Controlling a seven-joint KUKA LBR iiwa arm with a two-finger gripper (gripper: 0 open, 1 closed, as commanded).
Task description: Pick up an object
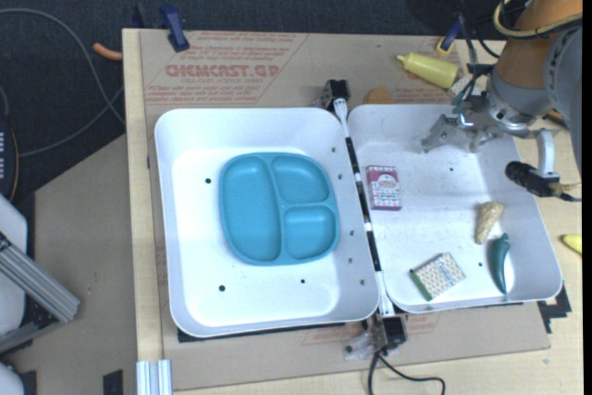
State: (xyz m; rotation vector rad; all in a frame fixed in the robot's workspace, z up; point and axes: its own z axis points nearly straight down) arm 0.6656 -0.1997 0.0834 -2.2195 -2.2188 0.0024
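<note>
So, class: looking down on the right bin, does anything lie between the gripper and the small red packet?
Nothing visible does. The gripper hangs over the right bin's far end, and only bare white floor separates it from the red packet by the left wall.

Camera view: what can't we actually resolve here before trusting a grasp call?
- Gripper: fingers too small and dark to read open or shut.
- Red-and-white packet: print too small to read.
- Yellow bottle: one end hidden behind the arm.
- Small yellow item: sits against the frame's right side, too little seen to identify.
</note>
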